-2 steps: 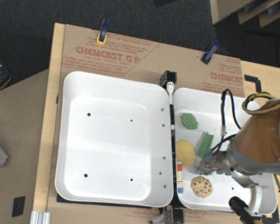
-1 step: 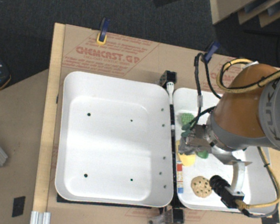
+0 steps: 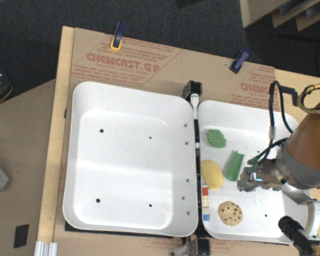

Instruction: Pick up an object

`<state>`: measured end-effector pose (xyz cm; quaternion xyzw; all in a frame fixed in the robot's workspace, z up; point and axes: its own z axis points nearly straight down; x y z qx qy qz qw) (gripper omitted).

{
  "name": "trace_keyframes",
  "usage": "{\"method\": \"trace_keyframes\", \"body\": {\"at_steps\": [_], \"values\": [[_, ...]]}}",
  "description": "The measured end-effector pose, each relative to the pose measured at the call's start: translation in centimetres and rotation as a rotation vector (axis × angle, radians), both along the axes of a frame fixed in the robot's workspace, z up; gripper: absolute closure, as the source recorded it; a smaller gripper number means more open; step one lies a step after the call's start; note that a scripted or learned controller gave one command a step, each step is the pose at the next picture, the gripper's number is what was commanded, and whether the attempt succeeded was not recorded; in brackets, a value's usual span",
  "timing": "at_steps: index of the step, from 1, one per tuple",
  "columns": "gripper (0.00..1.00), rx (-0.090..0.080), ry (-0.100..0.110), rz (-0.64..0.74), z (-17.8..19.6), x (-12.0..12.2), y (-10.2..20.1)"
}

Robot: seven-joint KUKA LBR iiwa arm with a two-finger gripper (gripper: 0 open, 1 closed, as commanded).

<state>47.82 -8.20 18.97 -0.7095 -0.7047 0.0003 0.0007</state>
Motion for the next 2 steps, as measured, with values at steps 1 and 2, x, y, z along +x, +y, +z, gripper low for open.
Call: {"method": "trace_keyframes", "body": {"at_steps": [1,2], "values": [[1.0,0.005,-0.012,0.023,9.3,0.4,12.5],[1.0,-0.006,-0.011,-0.005,15.9,0.1,-0.8]]}}
